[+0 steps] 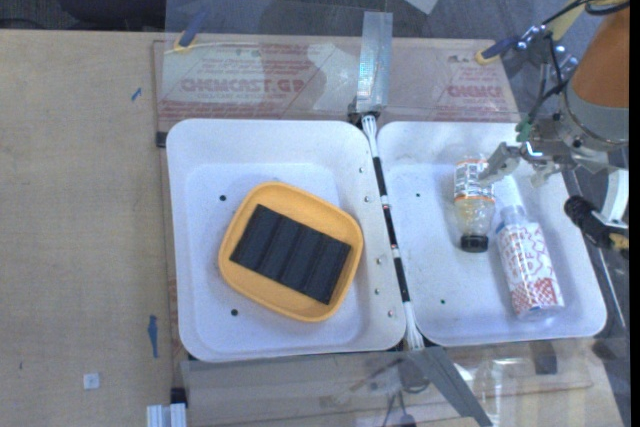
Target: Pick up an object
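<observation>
In the right bin (430, 315) lie two bottles. A small clear bottle (472, 203) with a dark cap points toward the front. Just right of it lies a longer bottle (524, 263) with a red-and-white label and a pale neck toward the back. My gripper (522, 167) hangs over the bin's back right part, just above the longer bottle's neck and beside the small bottle's base. Its fingers (497, 165) stand spread, open, with nothing held between them. In the left bin (200, 165) sits a yellow tray (240, 225) holding a black ribbed block (294, 253).
A divider ridge (388, 225) runs between the two bins. Clear plastic sheets (260, 80) lie along the back edge of the bench. Cables and the orange-banded arm (610, 65) crowd the right side. Bare wooden benchtop (80, 215) spreads to the left.
</observation>
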Tool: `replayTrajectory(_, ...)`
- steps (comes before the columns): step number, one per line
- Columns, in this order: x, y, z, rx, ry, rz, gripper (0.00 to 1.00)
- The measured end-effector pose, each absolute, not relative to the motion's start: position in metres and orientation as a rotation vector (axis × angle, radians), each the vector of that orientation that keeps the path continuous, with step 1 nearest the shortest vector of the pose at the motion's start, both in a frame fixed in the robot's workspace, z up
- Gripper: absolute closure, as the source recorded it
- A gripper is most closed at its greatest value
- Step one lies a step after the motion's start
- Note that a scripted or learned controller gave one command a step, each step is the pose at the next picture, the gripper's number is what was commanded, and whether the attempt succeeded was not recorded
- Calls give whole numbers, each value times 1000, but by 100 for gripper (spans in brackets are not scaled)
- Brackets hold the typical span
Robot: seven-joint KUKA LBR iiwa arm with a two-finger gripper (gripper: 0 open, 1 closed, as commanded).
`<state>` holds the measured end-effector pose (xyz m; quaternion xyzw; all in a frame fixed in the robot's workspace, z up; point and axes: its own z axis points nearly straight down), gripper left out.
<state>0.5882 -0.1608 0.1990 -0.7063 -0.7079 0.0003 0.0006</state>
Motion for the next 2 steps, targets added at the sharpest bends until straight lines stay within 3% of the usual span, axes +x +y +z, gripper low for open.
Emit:
replayTrajectory(1, 590, -140, 92, -2072, -2366, -4, 0)
replayTrajectory(2, 591, -142, 103, -2078, -2365, -6, 100)
